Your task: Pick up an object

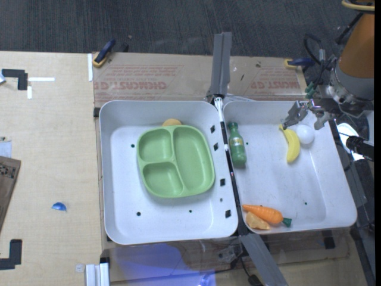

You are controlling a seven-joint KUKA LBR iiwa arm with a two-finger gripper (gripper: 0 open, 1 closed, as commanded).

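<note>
The two-finger metal gripper hangs with its fingers spread apart and nothing between them, over the far right corner of the right white bin. Just below it lie a small white ball and a curved yellow plastic banana, touching each other near the far edge. The banana looks light, stiff and smooth, so probably a little slippery; I would grip it across its middle, where it is narrow.

One fixed camera looks down at a slant, from some height, on both white bins.
</note>
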